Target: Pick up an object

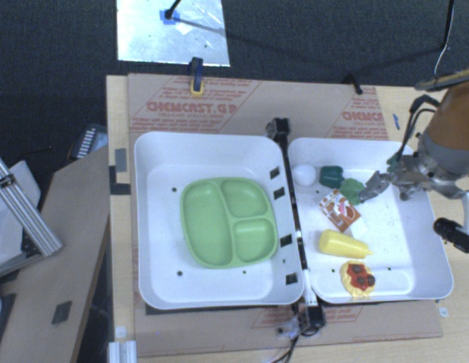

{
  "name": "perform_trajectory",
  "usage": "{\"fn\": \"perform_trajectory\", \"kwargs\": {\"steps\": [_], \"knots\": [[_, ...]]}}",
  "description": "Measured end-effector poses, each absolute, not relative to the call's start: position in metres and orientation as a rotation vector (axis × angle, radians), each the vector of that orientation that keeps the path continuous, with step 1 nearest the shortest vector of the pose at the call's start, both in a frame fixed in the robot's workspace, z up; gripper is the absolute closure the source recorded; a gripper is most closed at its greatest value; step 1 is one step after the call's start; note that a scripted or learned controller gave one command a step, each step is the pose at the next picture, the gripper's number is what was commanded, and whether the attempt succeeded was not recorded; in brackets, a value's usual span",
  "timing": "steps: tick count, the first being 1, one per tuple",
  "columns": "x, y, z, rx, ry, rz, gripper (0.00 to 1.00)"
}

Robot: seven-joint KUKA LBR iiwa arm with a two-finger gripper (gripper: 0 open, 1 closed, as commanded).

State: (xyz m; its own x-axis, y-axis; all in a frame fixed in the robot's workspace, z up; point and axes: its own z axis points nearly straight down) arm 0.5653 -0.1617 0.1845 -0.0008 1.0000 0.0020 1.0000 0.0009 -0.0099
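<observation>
The gripper (pixel 368 190) reaches toward the green toy (pixel 349 188), which lies right at its fingertips; whether they pinch it I cannot tell; next comes closing firmly, then lifting

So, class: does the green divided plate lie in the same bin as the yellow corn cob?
No: the green divided plate lies in the left bin, the yellow corn cob in the right bin.

A green divided plate (pixel 225 221) lies in the left bin (pixel 155 157).
</observation>
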Motion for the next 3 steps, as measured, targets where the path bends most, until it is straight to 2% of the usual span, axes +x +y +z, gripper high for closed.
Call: {"fn": "perform_trajectory", "kwargs": {"steps": [1, 2, 3], "knots": [[0.568, -0.162, 0.19, -2.218, -2.226, -0.001, 0.0], [0.574, -0.163, 0.129, -2.218, -2.222, 0.002, 0.0], [0.579, -0.164, 0.107, -2.224, -2.235, -0.014, 0.0]]}}
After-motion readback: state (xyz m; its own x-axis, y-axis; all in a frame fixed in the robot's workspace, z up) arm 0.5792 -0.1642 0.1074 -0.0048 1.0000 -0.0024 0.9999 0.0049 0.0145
